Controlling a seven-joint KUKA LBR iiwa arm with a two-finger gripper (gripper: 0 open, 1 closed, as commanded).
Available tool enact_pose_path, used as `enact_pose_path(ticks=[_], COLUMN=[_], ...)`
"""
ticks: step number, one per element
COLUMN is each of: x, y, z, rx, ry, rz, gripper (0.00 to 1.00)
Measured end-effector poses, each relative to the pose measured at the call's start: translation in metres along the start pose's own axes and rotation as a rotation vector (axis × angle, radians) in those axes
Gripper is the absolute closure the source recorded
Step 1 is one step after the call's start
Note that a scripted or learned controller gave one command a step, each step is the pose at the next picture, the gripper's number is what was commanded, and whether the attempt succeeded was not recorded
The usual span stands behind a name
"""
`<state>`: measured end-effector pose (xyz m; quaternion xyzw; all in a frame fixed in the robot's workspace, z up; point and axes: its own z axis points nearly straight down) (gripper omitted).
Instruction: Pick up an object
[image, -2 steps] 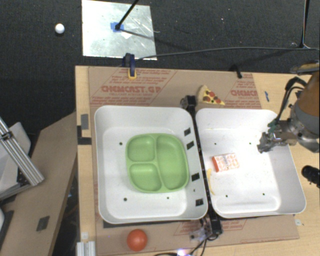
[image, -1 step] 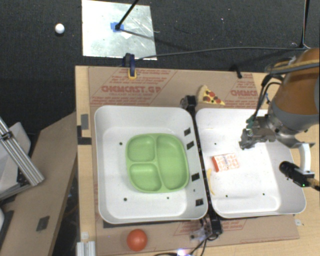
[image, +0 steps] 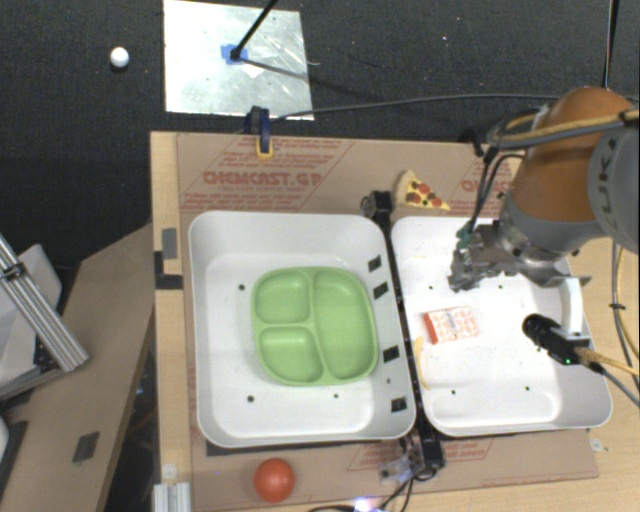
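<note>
In the left bin (image: 215, 262) we see a green plate (image: 313, 326) lying flat, well apart from our work. In the right bin (image: 500, 392) a small red and white packet (image: 450, 324) lies flat and alone, so it looks easy to reach. Our hand (image: 468, 268) hangs near it, on the far side, pointing down. We cannot tell if the hand is open or closed.

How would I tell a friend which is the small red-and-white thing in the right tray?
Find the two white bins and take the right bin, where the arm reaches in. Near its middle, close by the gripper, lies a small flat packet. Its red print on white sets it apart from the green plate in the left bin.
</note>
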<state>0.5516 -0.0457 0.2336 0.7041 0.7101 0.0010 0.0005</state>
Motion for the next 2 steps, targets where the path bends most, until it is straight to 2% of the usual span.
enact_pose_path(ticks=[2], x=[0.104], y=[0.053], z=[0.014], rx=[-0.002], ry=[0.002], rz=[-0.002], gripper=[1.0])
